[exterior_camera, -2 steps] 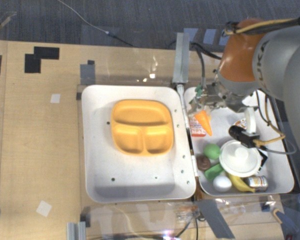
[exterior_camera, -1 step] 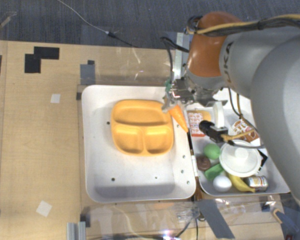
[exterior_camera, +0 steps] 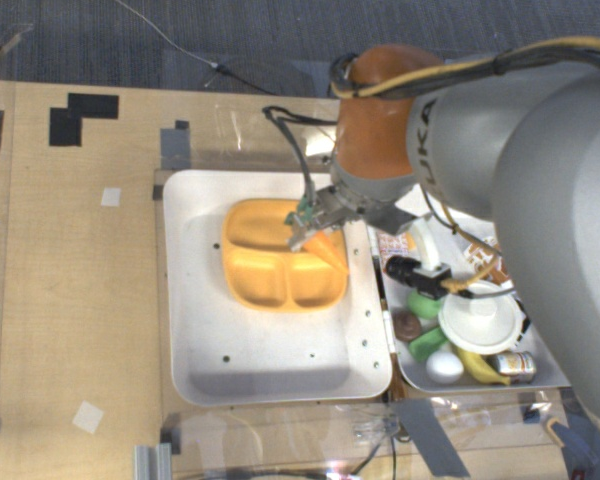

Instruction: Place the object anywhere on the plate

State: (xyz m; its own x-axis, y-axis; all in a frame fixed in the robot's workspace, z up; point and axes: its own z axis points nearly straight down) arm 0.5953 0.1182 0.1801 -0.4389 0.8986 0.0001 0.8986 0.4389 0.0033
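- I see the arm (exterior_camera: 520, 138) coming in from the right, its grey bulk covering the upper right of the view and its orange band sitting above the far edge of the bins.
- The bench (exterior_camera: 70, 298) is pale wood with black marks near its far left corner and a few bits of tape.
- The left bin (exterior_camera: 195, 358) lies near the middle, white and shallow, with the plate in its far half.
- The right bin (exterior_camera: 405, 368) touches it on the right and is partly hidden under the arm.
- The plate (exterior_camera: 280, 263) is yellow, with rounded corners and three compartments.
- The gripper (exterior_camera: 302, 230) hangs over the plate's right far part, just at the divider.
- An orange object (exterior_camera: 328, 246) lies on the plate's right side, directly under and beside the gripper tip; I cannot tell whether it is being touched.
- I cannot tell how the jaws stand; the tip is too small and dark.
- In the right bin I make out a white bowl (exterior_camera: 477, 320), a banana (exterior_camera: 480, 368), a white egg (exterior_camera: 443, 366), green pieces (exterior_camera: 427, 340), and a small can (exterior_camera: 517, 365).
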